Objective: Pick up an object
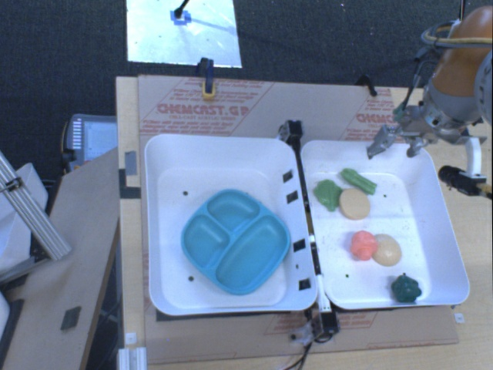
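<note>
- A dark green bumpy toy (405, 287) sits in the near corner of the right white bin (445, 230).
- A pink ball (363, 244) touches a cream ball (387, 250).
- A tan round disc (355, 204) lies between a green leafy piece (327, 194) and a long green pod (359, 181).
- A blue plastic tray with three sections (235, 240) fills the left white bin (166, 168).
- The gripper (397, 145) hangs open over the right bin's far edge, holding nothing.

I was running this in a robotics lab: two white bins (223, 149) clamped to a cardboard-covered bench (231, 106), aluminium framing (31, 214) alongside, dark carpet (62, 37) behind.
</note>
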Robot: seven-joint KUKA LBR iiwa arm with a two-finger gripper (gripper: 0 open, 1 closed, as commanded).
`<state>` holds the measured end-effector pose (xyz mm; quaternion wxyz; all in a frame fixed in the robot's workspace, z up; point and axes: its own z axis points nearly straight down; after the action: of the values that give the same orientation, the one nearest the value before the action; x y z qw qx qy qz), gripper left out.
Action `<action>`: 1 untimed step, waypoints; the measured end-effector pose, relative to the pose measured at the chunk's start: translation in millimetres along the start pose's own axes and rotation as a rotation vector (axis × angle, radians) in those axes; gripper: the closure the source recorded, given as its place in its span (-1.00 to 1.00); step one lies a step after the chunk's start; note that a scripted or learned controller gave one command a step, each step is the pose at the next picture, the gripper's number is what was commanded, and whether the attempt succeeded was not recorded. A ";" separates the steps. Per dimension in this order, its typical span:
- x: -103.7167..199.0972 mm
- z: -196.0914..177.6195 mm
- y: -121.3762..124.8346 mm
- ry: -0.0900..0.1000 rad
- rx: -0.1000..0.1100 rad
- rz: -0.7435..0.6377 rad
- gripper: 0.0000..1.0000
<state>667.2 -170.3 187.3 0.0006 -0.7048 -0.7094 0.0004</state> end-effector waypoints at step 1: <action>-5.9 60.4 -1.0 0.000 0.001 0.005 -1.00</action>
<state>666.1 -176.3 126.9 0.0006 -0.7064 -0.7078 0.0008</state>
